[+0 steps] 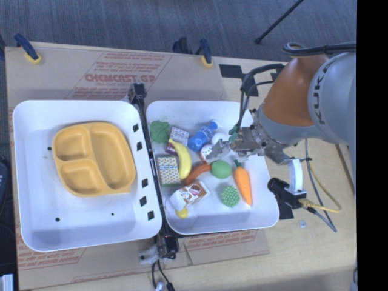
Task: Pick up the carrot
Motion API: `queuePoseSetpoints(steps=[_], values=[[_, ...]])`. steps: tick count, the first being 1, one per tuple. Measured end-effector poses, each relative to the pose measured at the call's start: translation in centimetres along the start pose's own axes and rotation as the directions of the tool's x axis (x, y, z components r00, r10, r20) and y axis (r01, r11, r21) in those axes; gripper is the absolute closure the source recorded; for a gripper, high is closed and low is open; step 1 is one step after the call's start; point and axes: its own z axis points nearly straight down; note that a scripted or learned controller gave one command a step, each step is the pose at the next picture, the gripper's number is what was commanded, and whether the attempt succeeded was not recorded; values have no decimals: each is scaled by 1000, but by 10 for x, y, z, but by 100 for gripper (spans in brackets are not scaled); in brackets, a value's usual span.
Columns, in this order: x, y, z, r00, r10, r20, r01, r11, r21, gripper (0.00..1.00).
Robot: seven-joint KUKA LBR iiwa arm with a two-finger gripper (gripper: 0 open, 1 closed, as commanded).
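Note:
The carrot (243, 185) is orange with a green top and lies in the right bin (260, 214) near its right wall, pointing toward the front. My gripper (234, 145) hangs over the bin's right middle, just behind the carrot's leafy end and apart from it. Nothing shows held in it. The grey arm with its orange band (291, 102) reaches in from the right.
Crowded beside the carrot are a green lime (221, 169), a green knobbly ball (230, 196), a slim orange piece (197, 173), a banana (180, 157), a blue bottle (202, 136) and small boxes (168, 169). The left bin (30, 223) holds a yellow divided plate (93, 158).

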Motion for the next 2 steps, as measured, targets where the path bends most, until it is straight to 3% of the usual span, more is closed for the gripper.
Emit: queuePoseSetpoints(steps=[1, 2], values=[[-55, -8, 79, 955, -295, 0, 295, 955, 0, 0], [-55, -7, 68, 954, -300, 0, 300, 954, 1, 100]])
